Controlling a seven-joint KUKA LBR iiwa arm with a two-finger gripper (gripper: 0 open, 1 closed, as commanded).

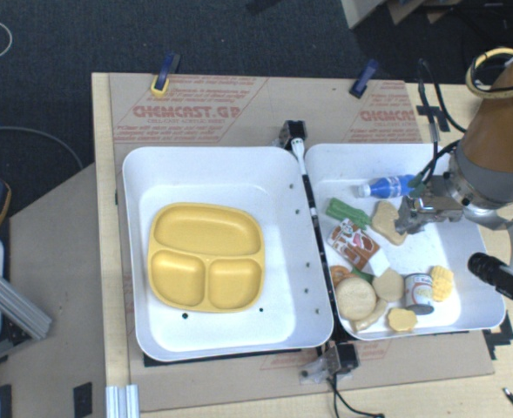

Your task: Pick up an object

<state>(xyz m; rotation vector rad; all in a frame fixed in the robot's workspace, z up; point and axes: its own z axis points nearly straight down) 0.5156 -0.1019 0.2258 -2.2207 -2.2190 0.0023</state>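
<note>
We're hovering the gripper (410,216) in the right bin (465,316), can't tell its state, and the tan wedge (385,222) is lying just left of and touching it, long axis running diagonally toward the bin's near-right corner.

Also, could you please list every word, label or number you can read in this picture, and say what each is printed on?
"CHEMCAST GP", in red, on the brown protective sheet behind the left bin; the last letters are faint.
The same red print repeats on that sheet behind the right bin, partly hidden and hard to read.
Red and white packet: print too small to read.
Blue bottle and small can: labels too blurred to read.
</note>
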